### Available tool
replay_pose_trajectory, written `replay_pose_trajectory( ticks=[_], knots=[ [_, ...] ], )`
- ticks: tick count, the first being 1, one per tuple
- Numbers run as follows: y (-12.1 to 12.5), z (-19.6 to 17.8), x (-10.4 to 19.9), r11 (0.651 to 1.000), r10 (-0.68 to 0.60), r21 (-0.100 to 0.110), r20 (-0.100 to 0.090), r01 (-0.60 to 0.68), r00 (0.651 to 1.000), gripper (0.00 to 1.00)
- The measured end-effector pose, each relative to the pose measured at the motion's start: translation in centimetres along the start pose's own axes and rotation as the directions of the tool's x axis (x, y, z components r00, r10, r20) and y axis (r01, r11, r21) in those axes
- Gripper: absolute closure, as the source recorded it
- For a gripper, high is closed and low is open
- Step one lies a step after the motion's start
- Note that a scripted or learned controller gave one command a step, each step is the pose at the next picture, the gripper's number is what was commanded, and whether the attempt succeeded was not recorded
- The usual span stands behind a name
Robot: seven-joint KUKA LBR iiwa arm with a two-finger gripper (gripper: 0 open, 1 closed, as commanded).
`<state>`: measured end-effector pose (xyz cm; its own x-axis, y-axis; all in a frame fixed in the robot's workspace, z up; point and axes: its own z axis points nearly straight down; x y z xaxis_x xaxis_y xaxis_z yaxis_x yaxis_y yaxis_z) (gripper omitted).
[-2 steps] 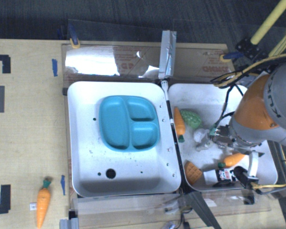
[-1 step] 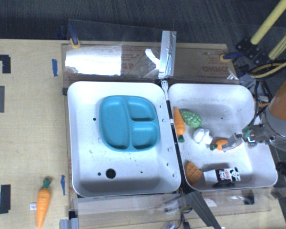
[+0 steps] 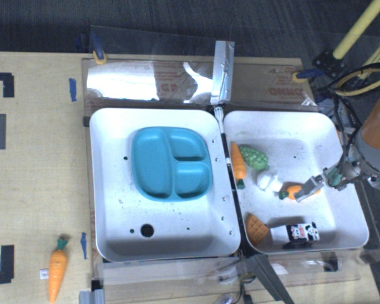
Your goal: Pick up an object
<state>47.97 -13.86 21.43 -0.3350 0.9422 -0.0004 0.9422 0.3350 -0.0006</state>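
The right bin [image 3: 316, 126] holds several toy foods. A carrot [image 3: 238, 163] lies along its left wall beside a green bumpy piece [image 3: 254, 156]. A white lump [image 3: 266, 182] sits near the middle. A small orange piece with a green end [image 3: 289, 192] lies just right of it. A brown waffle-like piece [image 3: 256, 229] and a black-and-white carton [image 3: 302, 232] rest by the front wall. My gripper [image 3: 308, 189] reaches in from the right, low over the bin, its tip right against the small orange piece.
The left bin [image 3: 107, 189] carries a blue divided plate [image 3: 171, 163] and a dark hole near its front. Another toy carrot [image 3: 57, 268] lies on the wooden bench at the front left. Cables and a yellow rod crowd the back right.
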Motion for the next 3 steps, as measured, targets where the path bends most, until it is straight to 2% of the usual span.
replay_pose_trajectory(
  ticks=[1,2,3],
  knots=[
    [5.8,2.4,-0.8,0.997,-0.084,0.001,-0.001,0.084,0.997,0.00],
    [5.0,9.2,-3.4,0.964,-0.266,0.004,-0.006,0.266,0.964,0.00],
    [1.7,12.8,-4.6,0.988,0.151,-0.002,-0.003,-0.151,0.988,0.00]
  ],
)
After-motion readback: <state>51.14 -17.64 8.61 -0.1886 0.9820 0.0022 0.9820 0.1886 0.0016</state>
